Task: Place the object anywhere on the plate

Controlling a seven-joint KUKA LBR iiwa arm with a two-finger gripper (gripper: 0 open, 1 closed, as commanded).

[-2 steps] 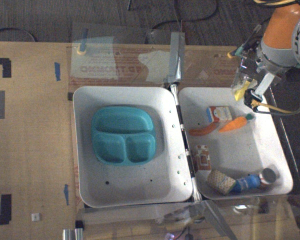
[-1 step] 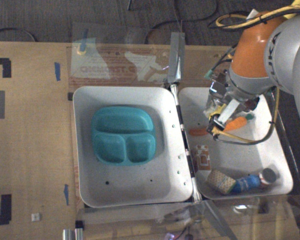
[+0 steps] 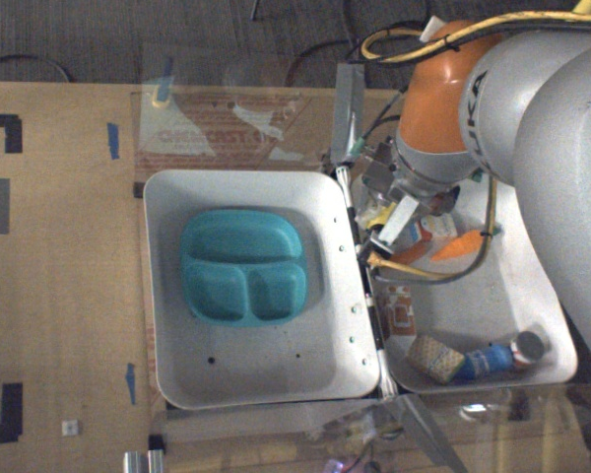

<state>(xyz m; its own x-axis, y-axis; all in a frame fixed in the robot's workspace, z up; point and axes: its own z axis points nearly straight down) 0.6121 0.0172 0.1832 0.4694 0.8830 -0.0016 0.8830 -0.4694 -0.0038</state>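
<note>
Meanwhile, the gripper [image 3: 402, 217] works low in the right bin [image 3: 557, 358], whether open or closed cannot be told.
Likely target is the orange object [image 3: 457, 246] just beside it, far from the teal plate [image 3: 243, 265]; it looks light, smooth, possibly slippery, best pinched across its narrow middle.

Teal three-compartment plate [image 3: 242, 279], flat in left white bin [image 3: 177, 363]
</note>
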